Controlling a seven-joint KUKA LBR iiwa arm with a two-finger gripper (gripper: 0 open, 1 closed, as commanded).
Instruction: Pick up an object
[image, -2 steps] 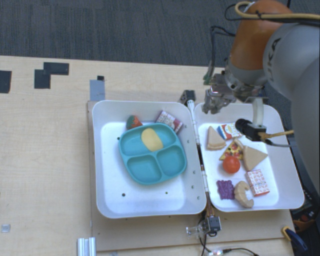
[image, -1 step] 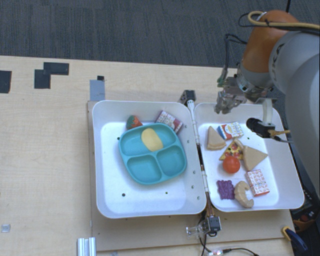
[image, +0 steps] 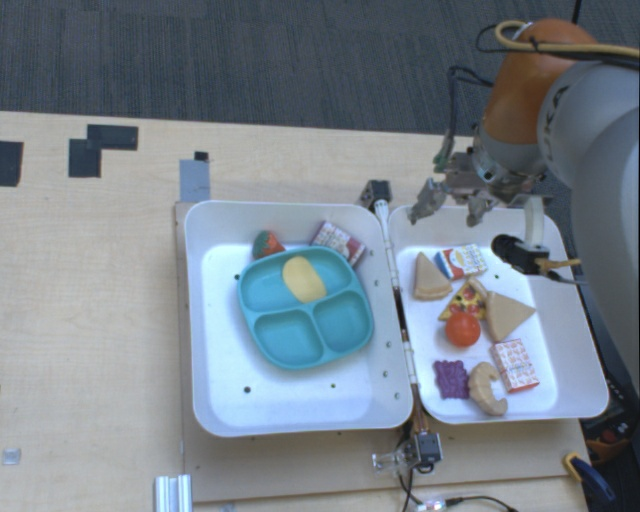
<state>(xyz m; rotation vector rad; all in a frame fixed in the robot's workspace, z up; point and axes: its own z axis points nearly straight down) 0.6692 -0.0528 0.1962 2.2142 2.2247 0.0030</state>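
The gripper (image: 452, 203) hangs over the far rim of the right bin (image: 575, 400), its 2 fingers spread apart (nothing between them). Toy food crowds that bin; the nearest piece, a small carton (image: 463, 261), lies just below.

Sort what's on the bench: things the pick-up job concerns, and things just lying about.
Job:
gripper, above the right bin's far edge
right bin
tomato
purple grapes
red-and-white packet

Lying about:
left bin
teal divided plate
yellow piece on that plate
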